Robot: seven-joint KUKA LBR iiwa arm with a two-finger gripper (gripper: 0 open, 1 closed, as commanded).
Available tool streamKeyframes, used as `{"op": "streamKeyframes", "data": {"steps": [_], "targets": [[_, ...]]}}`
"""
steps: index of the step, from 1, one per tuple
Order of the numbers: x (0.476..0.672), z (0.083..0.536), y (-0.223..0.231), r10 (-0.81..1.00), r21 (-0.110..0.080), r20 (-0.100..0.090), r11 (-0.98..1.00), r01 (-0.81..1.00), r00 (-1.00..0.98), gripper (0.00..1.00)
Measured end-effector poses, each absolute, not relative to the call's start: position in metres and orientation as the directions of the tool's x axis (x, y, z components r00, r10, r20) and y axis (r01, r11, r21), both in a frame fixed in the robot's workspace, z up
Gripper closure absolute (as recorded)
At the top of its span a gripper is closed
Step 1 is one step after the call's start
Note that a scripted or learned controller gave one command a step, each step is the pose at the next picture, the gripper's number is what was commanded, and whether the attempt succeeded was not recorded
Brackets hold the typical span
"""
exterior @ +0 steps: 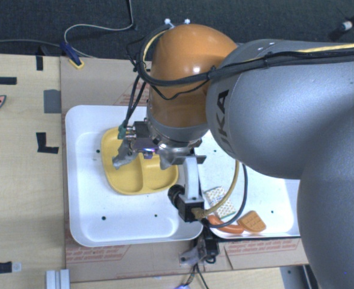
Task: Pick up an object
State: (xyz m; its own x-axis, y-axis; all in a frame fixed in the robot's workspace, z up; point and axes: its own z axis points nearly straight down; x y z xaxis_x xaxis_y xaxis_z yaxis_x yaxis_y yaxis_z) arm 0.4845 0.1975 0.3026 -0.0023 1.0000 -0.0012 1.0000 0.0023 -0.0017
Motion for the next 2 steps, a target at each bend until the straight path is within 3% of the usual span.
{"op": "streamKeyframes", "data": {"steps": [1, 2], "targets": [[0.542, 0.339, 0.185, 1.000, -0.001, -0.001, 0.001, 1.000, -0.001, 0.00], [0.483, 0.313, 0.234, 1.000, -0.003, -0.001, 0.004, 1.000, -0.004, 0.00]]}}
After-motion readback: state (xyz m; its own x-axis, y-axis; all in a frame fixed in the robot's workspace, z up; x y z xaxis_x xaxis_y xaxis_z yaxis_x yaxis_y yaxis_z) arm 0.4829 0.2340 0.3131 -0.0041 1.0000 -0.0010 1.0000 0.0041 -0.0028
